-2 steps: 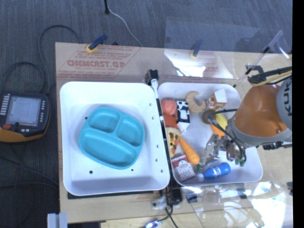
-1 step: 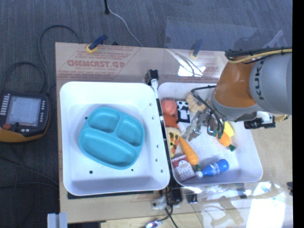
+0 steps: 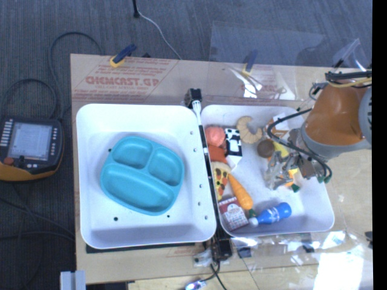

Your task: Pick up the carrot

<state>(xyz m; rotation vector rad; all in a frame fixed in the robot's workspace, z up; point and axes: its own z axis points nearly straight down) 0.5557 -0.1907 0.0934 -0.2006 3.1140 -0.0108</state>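
1. The carrot [image 3: 240, 192] is seen lying aslant in the right bin [image 3: 320, 213], near its left wall, its tip pointing toward 5 o'clock — a blue bottle [image 3: 273, 213] lies just beyond that tip.
2. The gripper [image 3: 280, 173] is lowered at 3 o'clock of the carrot, well apart from it; whether it is released or clenched cannot be told.
3. A blue sectioned tray [image 3: 143, 173] is set in the left bin [image 3: 91, 222].
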